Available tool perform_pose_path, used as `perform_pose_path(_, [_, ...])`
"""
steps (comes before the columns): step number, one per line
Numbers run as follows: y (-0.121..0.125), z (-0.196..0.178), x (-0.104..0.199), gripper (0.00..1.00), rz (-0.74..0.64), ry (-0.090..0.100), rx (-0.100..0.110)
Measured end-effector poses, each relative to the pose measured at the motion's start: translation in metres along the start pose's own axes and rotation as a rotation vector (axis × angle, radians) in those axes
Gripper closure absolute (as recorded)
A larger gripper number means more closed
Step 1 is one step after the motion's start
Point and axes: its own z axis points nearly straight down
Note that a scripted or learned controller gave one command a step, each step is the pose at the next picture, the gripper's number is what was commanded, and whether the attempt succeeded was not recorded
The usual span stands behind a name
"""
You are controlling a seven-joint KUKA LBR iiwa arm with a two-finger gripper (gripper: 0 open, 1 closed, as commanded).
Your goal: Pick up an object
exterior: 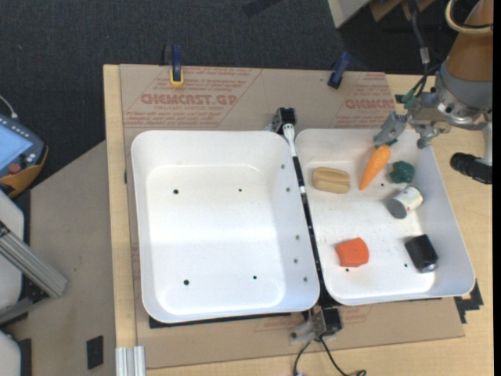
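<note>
- Pincer state: the gripper (406, 131) sits at the upper right of the frame, above the far edge of the right bin (450, 241). Its two fingers are spread apart with nothing between them; one fingertip hangs just above the top end of the carrot (375, 167).
- Task's thing, location: the carrot lies in the upper part of the right bin, tilted, thick end toward the gripper and point toward the lower left. It is near the bread roll (332, 181) on its left and the green piece (402, 172) on its right, touching neither as far as can be told.
- Appearance: orange, tapered, smooth-looking, with a slightly lighter upper end. Likely a toy.
- Handling, judged: probably light and stiff, with a slick, rounded surface that could roll or squirt out of a pinch. Not fragile.
- Where to hold, judged: across the thick upper half, fingers square to its long axis; the narrow tip offers poor purchase.
- Other contents of the right bin: a white-and-grey cylinder (404, 203), an orange block (353, 252), a black block (422, 253). All stand well apart from the carrot.
- The left bin (145, 210) shows bare white floor.
</note>
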Motion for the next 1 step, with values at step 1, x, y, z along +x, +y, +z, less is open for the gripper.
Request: perform_pose_path(1, [-0.0575, 0.11, 0.0172, 0.0, 0.001, 0.004, 0.013])
